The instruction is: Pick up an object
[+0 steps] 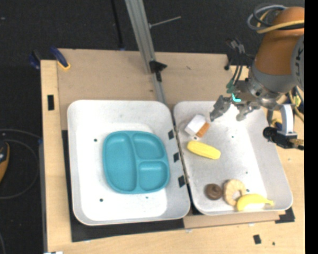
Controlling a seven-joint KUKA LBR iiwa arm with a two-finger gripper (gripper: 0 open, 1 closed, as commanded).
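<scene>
**Arm poised over the right bin, nothing between its fingers**

The gripper (233,110) hangs above the far part of the right bin (265,163), carried by the grey arm (278,52) with its orange band, which reaches in from the right side of the bench (106,75). Its two fingers (219,109) are spread apart, one toward the divide between the bins and the other toward the arm, and the gap between them holds nothing. A small teal light shows at the wrist just above the fingers.

All the loose objects lie in the right bin. Just beside the gripper, toward the left bin, sits a small white bottle with an orange end (196,126), close to the right bin's far left corner and tilted across it. Next to that bottle, nearer the middle of the right bin, lies a yellow corn cob (204,151), clear of the fingers. Along the near edge of the right bin three things cluster: a brown round piece (213,191), a pale round biscuit-like piece (233,189) touching it, and a yellow banana (253,201) just beside the pale piece, close to the bin's near right corner.

The left bin (85,157), touching the right bin along their shared edge, bears a teal divided plate (136,161) with three compartments, lying flat near its middle, well apart from the gripper.
</scene>
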